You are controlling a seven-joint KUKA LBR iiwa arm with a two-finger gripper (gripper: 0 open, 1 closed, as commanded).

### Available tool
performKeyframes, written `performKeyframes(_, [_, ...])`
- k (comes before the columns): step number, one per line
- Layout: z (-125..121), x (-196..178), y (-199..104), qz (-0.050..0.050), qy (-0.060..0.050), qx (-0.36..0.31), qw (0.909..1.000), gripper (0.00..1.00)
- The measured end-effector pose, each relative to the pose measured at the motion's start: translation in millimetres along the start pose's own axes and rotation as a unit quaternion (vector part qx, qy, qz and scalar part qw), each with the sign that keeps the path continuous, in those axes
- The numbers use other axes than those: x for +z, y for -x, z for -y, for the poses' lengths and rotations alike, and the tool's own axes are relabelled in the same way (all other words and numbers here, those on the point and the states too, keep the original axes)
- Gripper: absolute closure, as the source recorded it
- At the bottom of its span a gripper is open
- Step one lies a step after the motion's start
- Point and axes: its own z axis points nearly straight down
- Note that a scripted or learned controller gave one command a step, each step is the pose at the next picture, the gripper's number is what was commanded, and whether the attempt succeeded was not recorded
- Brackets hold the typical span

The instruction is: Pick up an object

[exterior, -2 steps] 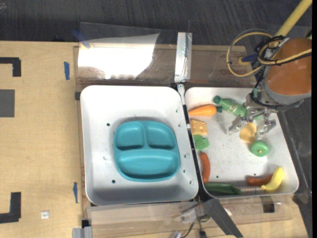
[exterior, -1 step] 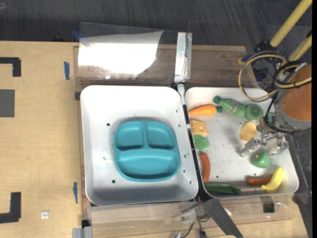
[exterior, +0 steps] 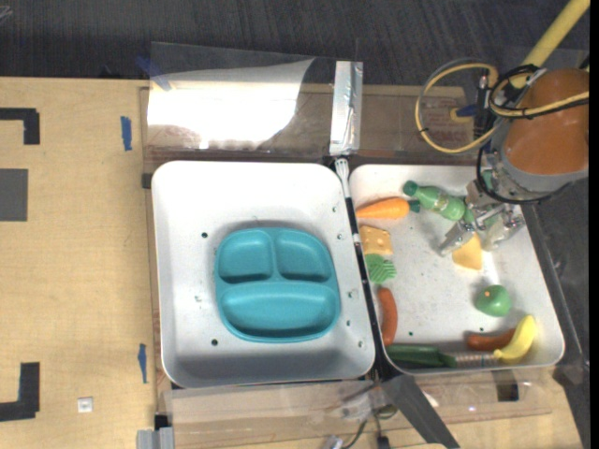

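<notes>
Banana [exterior: 518,338] lying well below the end effector [exterior: 479,232]. Hovering low, fingers parted, straddling a yellow wedge [exterior: 468,253], probably lining up a grasp.

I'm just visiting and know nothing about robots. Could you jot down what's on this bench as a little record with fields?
left bin: holds a teal divided tray
right bin: toy food, including a carrot, green bottle, cheese wedge, banana, cucumber
arm: reaches in from the right, over the right bin
gripper: low at the back of the right bin, just above the cheese wedge
held item: none visible between the fingers
</notes>
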Motion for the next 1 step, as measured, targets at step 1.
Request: performKeyframes(1, [2.6,-13.3,0.6,0.001,-0.005,0.003,1.0000,1.00])
